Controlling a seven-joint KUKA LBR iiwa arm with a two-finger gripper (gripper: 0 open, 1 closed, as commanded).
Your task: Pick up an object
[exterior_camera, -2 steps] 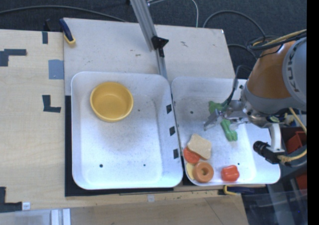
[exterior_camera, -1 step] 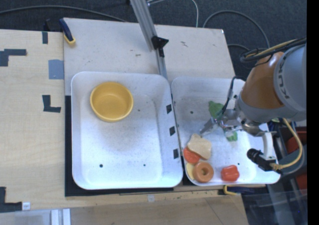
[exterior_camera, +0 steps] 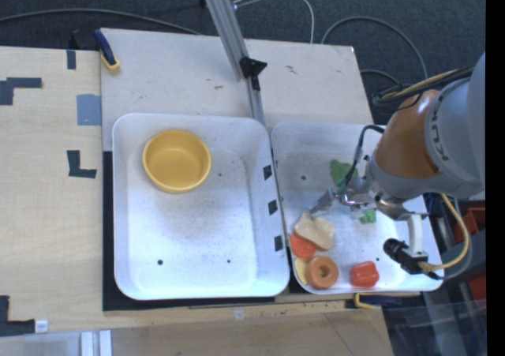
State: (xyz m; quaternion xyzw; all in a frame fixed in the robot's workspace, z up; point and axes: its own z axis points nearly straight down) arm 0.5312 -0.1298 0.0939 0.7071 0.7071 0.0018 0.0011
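the nearest candidate i see is the pale bread-like piece in the lower middle of the right bin, its long axis running roughly left to right, and it lies just below and left of my gripper. whether the gripper is apart or together, i cannot tell. around the piece sit a red piece, a donut-like ring, another red piece and green bits; the yellow bowl is well apart at the left.

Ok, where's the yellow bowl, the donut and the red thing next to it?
Yellow bowl point(exterior_camera: 176, 159), camera view, inside bottom.
Donut point(exterior_camera: 323, 271), camera view, on its ring.
Red thing point(exterior_camera: 364, 273), camera view, its top.
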